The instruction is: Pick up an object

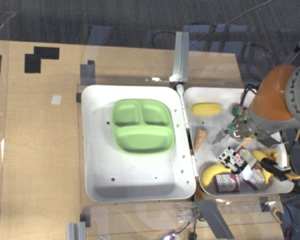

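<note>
While the arm (282, 101) reaches in from three o'clock, your pincer (233, 130) hangs over the middle of the right bin (210, 94), its tips low above the clutter — whether they are spread or pressed together you cannot tell from this slant, and nothing shows between them.

From the one camera above the counter (40, 149), the candidates all lie in that right bin. At twelve o'clock of the bin sits a yellow corn cob (206, 109), well apart from the rest; it looks like a light, stiff toy with a ribbed skin, so take it across its short width at the middle. At nine o'clock lies a tan cone-shaped piece (200, 138), small and tapered, likely to squirt out of a pinch. At seven o'clock a banana (211, 174) curves beside a dark red box (226, 183); smooth and rounded, it would probably roll. The spotted black-and-white box (229, 157), just below the pincer, has flat stiff faces — likely your easiest hold.

The left bin (97, 149) carries a green divided plate (141, 125), broad and shallow, awkward to grip except by its rim.
</note>
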